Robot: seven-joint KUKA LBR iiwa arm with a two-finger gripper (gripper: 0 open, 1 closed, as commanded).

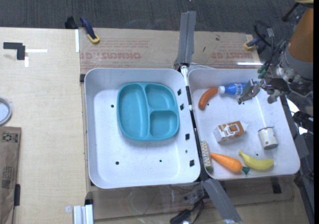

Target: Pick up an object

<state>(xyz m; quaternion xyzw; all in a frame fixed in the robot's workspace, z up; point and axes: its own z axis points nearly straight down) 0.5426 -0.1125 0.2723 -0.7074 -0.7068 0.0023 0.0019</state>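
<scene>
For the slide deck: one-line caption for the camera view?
Tool poised over right bin beside blue bottle; teal plate alone in left bin.

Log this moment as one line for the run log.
gripper: open, over right bin back edge, holding nothing | nearest: bottle | also right bin: sausage, carton, can, carrot, banana | left bin: plate

Glossy plastic plate [148, 112] — matt white bins [99, 133] (smooth)
</scene>
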